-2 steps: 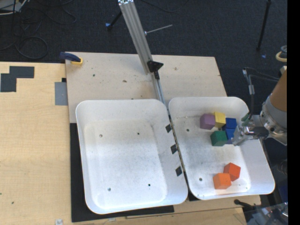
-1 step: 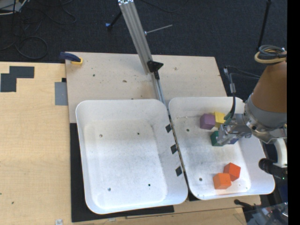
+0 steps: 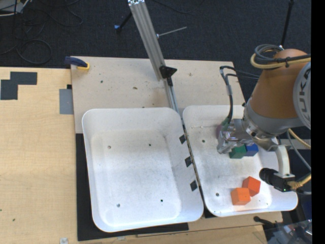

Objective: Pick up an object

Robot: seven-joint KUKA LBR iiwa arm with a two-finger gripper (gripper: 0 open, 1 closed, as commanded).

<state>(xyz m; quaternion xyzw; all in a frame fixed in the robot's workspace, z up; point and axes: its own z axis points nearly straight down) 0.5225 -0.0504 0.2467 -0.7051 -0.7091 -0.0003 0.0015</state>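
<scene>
Claw [image 3: 227, 143] over green block [image 3: 237, 153]

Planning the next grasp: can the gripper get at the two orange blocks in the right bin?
Probably yes: the orange blocks lie uncovered near the right bin's front, nothing on top; the gripper hovers farther back.

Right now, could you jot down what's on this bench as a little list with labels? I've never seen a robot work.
arm: grey with orange band, reaching in from the right
gripper: low in right bin, beside green block
green block: touching blue block
orange blocks: near right bin's front corner
left bin: white, shallow
</scene>
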